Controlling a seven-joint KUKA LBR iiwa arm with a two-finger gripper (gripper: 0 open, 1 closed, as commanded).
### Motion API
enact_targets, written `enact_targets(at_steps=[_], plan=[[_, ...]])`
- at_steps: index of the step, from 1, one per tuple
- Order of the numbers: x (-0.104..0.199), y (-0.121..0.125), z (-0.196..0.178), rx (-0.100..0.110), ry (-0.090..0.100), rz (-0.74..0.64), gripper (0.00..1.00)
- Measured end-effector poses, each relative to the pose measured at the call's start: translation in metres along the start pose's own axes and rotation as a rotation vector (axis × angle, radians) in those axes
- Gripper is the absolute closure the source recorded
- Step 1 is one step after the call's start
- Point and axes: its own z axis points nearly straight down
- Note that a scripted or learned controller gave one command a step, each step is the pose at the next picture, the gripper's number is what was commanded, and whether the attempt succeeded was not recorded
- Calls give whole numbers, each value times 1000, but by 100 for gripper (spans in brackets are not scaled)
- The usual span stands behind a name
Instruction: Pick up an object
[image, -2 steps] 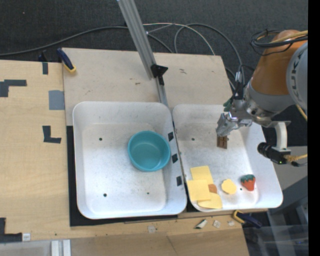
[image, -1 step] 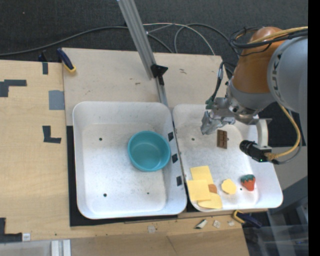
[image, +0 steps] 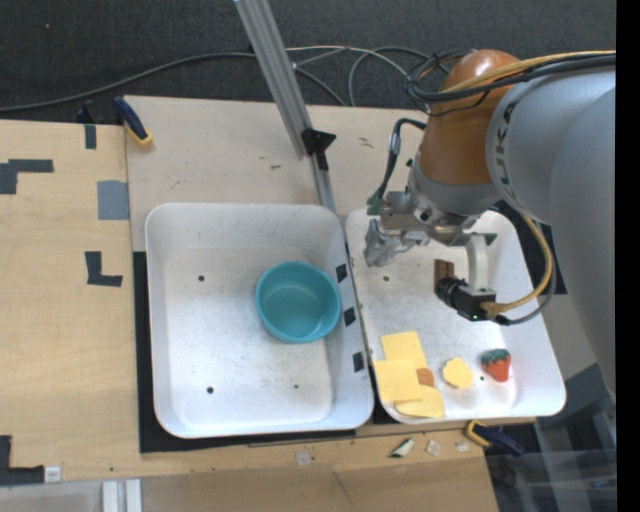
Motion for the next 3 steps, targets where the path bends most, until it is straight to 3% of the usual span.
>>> enact_targets(at_steps=[2,3], plan=[[90,36,-3,-3,1,0,100],[87,36,-2,-1,-2,4,0]])
